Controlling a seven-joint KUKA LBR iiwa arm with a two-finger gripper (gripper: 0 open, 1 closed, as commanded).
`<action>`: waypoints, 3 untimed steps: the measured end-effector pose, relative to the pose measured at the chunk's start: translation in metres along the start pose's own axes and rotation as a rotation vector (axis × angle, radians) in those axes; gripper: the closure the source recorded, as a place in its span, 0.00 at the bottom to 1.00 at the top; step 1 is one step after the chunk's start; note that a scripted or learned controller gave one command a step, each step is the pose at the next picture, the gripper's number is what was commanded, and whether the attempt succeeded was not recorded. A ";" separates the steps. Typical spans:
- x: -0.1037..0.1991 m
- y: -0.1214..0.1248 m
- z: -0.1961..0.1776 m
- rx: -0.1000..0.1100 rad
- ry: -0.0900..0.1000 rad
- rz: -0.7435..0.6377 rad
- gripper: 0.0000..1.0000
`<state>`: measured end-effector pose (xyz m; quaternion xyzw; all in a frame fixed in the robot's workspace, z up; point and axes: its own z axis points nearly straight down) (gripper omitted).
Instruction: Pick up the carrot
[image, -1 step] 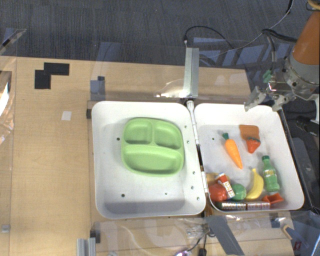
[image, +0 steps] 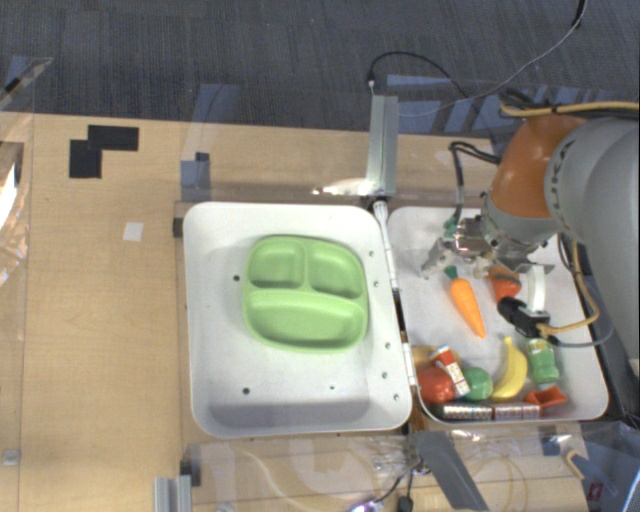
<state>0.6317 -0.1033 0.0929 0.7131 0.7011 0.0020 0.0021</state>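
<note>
Camera view: we see the metal two-finger tool (image: 447, 262) spread apart just above the tapered orange carrot (image: 467, 305) in the right white bin (image: 590, 395).

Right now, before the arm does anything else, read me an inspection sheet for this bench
Surface: wooden bench bearing a left bin and a right bin, side by side.
Job's things: carrot lies loose on the right bin's floor, tip toward the near side.
Clutter: green divided plate in the left bin; banana, tomato and other toy foods piled at the right bin's near edge.
Grippers: gripper is just above the carrot's top end, not holding it.
Cables: black cable loops behind the bins.
Surroundings: dark carpet beyond the bench.
</note>
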 end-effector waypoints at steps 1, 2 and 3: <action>0.001 0.002 -0.012 -0.005 0.001 -0.001 1.00; 0.002 -0.063 0.003 -0.007 -0.001 -0.317 1.00; 0.031 -0.023 -0.094 -0.001 0.000 -0.253 1.00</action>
